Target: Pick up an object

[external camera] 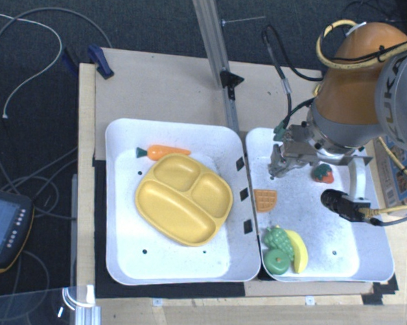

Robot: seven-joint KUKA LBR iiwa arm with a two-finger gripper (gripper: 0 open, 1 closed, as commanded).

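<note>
Two white bins (119, 187), one yellow divided plate (184, 198), one toy carrot (164, 151), one waffle (265, 200), one banana (297, 251).

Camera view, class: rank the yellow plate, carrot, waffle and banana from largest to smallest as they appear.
1. Yellow plate, clearly largest.
2. Carrot and banana: similar length, too close to rank.
3. Waffle, smallest.

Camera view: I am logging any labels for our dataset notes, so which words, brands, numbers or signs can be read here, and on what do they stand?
"KU": large dark letters on the grey arm, cut off at the picture's right edge.
Printed sheet at the right of the bench: blue and white print, too small and blurred to read.
Handheld pendant at the left edge: its screen is too blurred to read.
</note>
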